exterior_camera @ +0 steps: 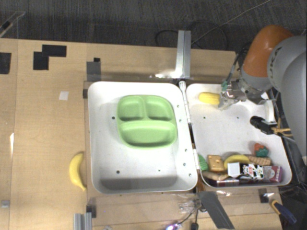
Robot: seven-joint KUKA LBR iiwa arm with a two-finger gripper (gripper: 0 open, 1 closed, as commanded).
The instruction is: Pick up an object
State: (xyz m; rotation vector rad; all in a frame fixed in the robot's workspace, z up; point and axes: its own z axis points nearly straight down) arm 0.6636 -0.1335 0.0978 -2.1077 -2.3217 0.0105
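The gripper (227, 94) is sitting in the right bin (230, 128), just beside a little yellow thing (209, 98) near the back wall. I cannot tell if the claw is squeezing or let go. The yellow thing is looking round and smooth, so I am thinking it could be rolling or slipping away

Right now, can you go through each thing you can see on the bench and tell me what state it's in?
Green tray: flat in the left bin, compartments bare.
Yellow lemon-like piece: lying at the right bin's far end, beside the pincer.
Banana: on the bench outside the left bin.
Pile of small items: heaped in the right bin's near end.
Pincer: low over the right bin's far end, nothing visibly held.
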